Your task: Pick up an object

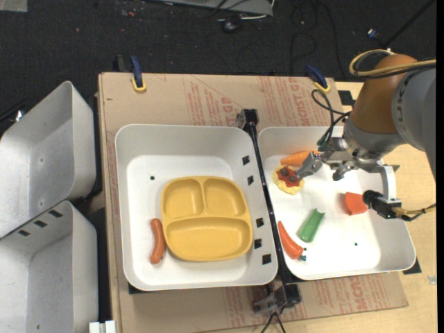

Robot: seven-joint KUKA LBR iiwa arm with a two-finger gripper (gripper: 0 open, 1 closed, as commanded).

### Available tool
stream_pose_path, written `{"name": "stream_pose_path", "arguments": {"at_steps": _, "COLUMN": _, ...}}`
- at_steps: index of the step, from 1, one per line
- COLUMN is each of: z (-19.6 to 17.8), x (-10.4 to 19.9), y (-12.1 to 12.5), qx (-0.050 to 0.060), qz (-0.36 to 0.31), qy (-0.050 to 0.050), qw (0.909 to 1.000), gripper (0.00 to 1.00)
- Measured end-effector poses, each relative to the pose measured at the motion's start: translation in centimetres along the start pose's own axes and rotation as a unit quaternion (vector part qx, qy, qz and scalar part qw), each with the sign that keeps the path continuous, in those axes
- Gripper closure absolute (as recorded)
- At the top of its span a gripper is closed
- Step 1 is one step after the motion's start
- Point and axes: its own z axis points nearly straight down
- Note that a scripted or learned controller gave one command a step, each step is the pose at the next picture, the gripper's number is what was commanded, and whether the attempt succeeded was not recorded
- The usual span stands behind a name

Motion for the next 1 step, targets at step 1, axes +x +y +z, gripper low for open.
{"name": "stream_pose_path", "arguments": {"at_steps": 1, "z": 3.26, "x": 0.0, "y": 0.04, "qx": -0.003, "qz": 0.0, "qy": -0.001, "qw": 1.0, "gripper": 0.0}}
